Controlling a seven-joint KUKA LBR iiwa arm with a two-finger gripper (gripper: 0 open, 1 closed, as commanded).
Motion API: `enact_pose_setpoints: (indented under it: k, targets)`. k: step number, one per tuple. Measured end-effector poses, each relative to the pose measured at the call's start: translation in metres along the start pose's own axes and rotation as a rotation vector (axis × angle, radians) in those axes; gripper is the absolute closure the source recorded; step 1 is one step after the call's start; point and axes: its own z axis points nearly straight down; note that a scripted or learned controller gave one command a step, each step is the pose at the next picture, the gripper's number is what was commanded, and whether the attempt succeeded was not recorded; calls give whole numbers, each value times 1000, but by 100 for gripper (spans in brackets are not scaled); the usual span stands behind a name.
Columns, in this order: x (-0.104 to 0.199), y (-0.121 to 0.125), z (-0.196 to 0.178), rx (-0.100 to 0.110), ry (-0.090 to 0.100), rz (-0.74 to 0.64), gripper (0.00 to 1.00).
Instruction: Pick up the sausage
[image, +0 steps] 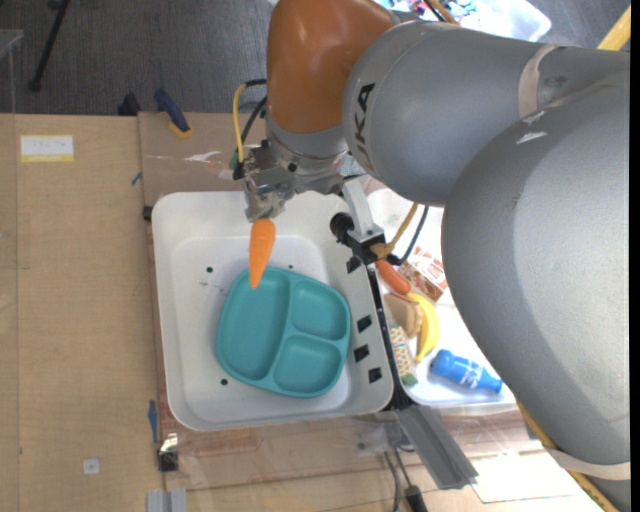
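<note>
End effector (262, 205) over left bin (180, 300) at 12 o'clock, fingers closed on one carrot (260, 252) hanging over one teal tray (285, 335); room along the bin's 9 o'clock wall. Sausage (393, 278) in right bin (450, 395) at 3 o'clock, beside one banana (428, 328) and one blue bottle (465, 372), largely hidden by the arm.

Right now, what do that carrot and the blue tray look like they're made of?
Carrot: probably toy plastic, given its uniform orange and smooth, matte skin. Tray: likely moulded plastic, with even teal colour, soft sheen and rounded compartment ridges. Neither is certain from this view.
</note>
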Motion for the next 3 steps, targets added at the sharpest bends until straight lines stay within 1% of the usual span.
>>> enact_pose_setpoints:
  k: [1, 2, 3]
  targets:
    - [-8, 2, -12, -5, 0, 2, 100]
    - [5, 6, -62, -6, 1, 6, 100]
    - [10, 3, -88, -6, 1, 9, 100]
